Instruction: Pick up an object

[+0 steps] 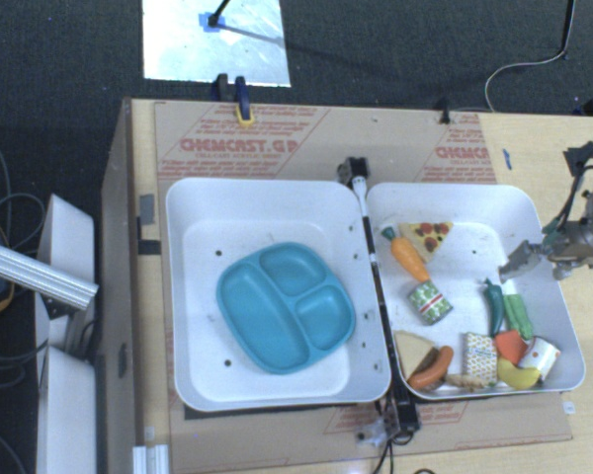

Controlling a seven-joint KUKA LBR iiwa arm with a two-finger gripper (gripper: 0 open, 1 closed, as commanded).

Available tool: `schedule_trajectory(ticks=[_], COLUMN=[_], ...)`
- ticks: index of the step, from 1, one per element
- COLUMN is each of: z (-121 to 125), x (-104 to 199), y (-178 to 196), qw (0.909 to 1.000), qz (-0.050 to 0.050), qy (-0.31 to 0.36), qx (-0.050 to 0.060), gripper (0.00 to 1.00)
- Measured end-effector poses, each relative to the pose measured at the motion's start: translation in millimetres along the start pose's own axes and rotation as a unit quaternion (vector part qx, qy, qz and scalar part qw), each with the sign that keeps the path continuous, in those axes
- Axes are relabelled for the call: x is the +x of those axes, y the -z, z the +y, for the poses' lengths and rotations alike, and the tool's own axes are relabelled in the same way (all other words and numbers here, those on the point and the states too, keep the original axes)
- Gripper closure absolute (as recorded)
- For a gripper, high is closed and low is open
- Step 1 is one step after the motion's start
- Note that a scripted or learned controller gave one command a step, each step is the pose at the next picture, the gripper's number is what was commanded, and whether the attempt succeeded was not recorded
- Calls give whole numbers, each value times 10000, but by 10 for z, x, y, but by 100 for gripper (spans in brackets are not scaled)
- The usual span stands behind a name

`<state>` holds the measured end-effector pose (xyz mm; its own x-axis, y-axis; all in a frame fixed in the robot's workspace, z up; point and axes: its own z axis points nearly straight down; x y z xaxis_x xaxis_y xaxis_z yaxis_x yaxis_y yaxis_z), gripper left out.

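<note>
Grey metal gripper (522,261) at the end of a grey arm (583,243), dull and slightly blurred; blocky, angular wrist section with darker edges and paler flat faces; narrow pale finger (519,258) tapering out from the block; thin black cable (578,181) looping above the wrist, bent over a dark bracket at its top; rounded grey housing at the frame edge, cut off there; screws and markings too small to tell
</note>
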<state>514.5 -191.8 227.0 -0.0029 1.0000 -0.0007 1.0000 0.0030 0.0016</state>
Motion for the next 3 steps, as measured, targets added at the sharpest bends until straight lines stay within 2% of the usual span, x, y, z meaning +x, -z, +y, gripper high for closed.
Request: schedule_trajectory(ticks=[1,2,3], z=[415,-38,587], x=[579,986,969], y=[-1041,-1429,-1299], qw=[10000,10000,10000], qz=[11,7,1], qy=[4,-7,5], qx=[18,6,-10], gripper=[0,0,0])
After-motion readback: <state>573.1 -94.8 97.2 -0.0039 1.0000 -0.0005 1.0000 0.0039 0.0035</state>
